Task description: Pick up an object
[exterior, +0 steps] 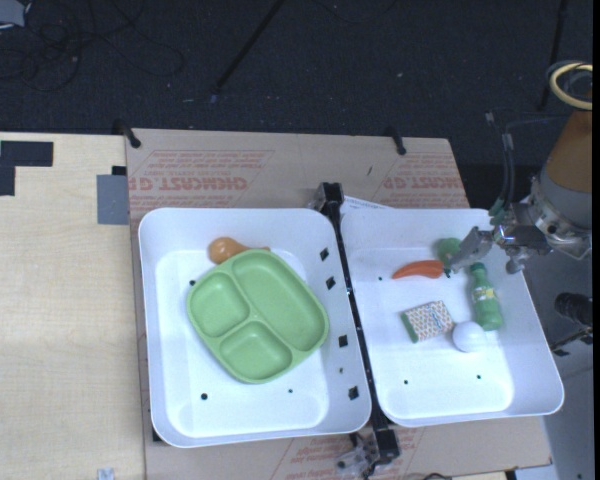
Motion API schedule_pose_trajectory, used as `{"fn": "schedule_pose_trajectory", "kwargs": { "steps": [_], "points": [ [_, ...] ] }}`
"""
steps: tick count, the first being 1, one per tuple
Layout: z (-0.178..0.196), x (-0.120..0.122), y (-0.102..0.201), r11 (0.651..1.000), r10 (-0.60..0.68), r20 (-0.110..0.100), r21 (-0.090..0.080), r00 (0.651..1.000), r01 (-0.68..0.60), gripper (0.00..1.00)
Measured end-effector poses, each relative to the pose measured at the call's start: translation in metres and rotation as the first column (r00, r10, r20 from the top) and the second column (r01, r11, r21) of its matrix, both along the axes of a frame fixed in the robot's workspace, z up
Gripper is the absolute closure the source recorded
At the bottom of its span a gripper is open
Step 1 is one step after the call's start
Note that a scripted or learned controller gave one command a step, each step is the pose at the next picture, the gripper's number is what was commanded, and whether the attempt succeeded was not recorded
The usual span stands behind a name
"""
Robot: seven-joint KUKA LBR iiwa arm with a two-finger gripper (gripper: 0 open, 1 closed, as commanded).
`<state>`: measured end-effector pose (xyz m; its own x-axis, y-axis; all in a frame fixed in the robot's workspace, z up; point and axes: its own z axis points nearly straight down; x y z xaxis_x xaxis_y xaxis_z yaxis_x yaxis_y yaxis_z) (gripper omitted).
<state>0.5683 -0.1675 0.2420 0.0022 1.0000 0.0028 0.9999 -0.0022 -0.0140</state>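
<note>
The gripper point(477, 248) hangs over the upper right part of the right bin point(520, 393), and from where I stand it is not possible to tell how it is set, as the dark metal parts blur into one another. Just under and beside it lies a small green thing point(448, 247), round and lumpy, too blurred to name. Touching that on its lower left is an orange carrot-shaped piece point(418, 269), lying almost level with its tip toward the left. To the right, a green bottle point(484, 296) with a pale label lies on its side, running up and down the bin, its top end near the gripper. At the bottle's lower end sits a white ball point(468, 337), touching or all but touching it. Left of the ball is a small patterned square block point(428, 320), tilted. In the left bin point(170, 388) a green divided plate point(257, 314) with three compartments lies askew, and an orange round object point(223, 249) peeks out behind its upper left edge. The arm point(568, 168), grey with its orange band, enters from the right.
</note>
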Motion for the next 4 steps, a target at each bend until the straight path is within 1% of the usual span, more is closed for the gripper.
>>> {"fn": "schedule_pose_trajectory", "kwargs": {
  "steps": [1, 2, 3, 4],
  "points": [
    [0.007, 0.002, 0.000, 1.000, 0.002, 0.011, -0.002, 1.000, -0.002, 0.00],
    [-0.050, -0.005, 0.008, 1.000, 0.002, 0.007, -0.001, 1.000, -0.002, 0.00],
    [-0.103, -0.013, 0.017, 1.000, 0.002, 0.007, 0.000, 1.000, -0.002, 0.00],
    [-0.151, -0.010, 0.019, 1.000, 0.001, 0.014, 0.004, 1.000, -0.001, 0.00]
  ]
}}
